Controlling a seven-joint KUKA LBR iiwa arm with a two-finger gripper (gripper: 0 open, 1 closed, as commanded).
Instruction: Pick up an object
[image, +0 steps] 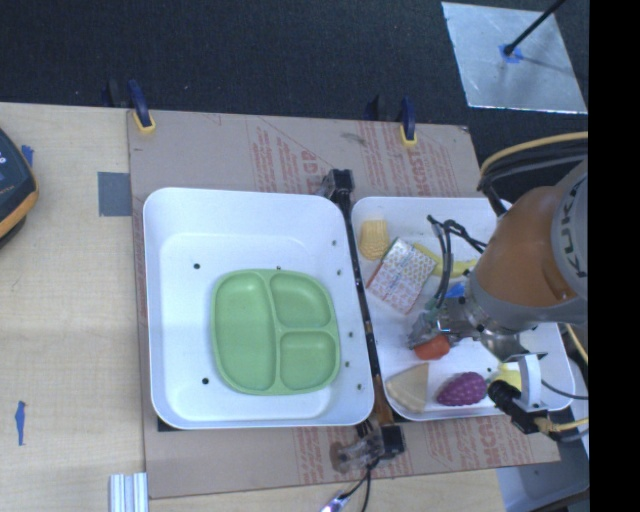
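Left bin (170, 300) holds a green divided plate (274, 331), well left of the jaws, no target there. Right bin (400, 208): yellow piece (374, 238) and patterned packet (402, 274) up-left of the jaws, orange-red piece (432, 348) right at the gripper (432, 330), tan wedge (408, 387) below, purple berry-like thing (461, 389) below-right. Likely target is the orange-red piece, sitting just under the tips, long axis roughly left-right. Arm (525, 265) covers much; cannot tell how the jaws stand or whether anything is held
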